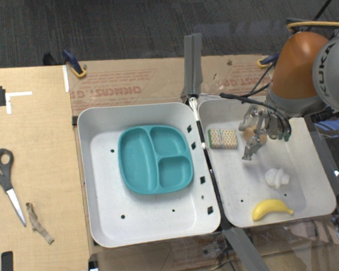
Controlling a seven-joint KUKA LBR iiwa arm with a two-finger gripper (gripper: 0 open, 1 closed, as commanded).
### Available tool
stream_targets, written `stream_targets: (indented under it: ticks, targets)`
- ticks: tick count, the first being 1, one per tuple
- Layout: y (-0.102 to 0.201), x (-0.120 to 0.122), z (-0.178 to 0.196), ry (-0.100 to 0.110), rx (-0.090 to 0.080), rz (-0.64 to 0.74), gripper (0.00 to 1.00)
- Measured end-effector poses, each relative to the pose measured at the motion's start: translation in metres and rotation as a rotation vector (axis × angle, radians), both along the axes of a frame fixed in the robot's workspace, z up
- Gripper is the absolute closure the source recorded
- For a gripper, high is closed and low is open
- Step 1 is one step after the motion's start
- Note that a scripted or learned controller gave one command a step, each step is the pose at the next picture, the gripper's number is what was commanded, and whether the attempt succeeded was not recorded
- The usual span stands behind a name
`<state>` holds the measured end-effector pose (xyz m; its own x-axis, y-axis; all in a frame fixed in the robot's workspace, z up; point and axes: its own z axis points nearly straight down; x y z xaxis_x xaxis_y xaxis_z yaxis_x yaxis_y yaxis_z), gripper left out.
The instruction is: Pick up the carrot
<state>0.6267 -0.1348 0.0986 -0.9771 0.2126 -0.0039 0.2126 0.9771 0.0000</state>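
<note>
Hovering over the right bin [312, 167], the hand [255, 138] has something small and orange-tan, likely the carrot [250, 132], between its nearly closed fingers. It looks light, stiff and smooth, best pinched across its thicker middle, since the tapered end could slip.

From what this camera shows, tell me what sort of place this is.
Probably a robotics lab bench, not a kitchen: a KUKA arm reaches over two white bins holding a teal divided plate and a banana, with scissors on the cardboard-covered bench.
</note>
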Motion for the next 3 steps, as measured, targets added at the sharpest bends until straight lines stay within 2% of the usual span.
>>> stream_targets:
  ticks: [1,2,3]
  targets:
    - [0.009,0.025,-0.005,-0.001,0.000,-0.284,0.00]
    - [-0.060,0.010,0.028,-0.003,0.000,-0.361,0.00]
    - [-0.032,0.015,0.011,0.000,0.001,-0.448,0.00]
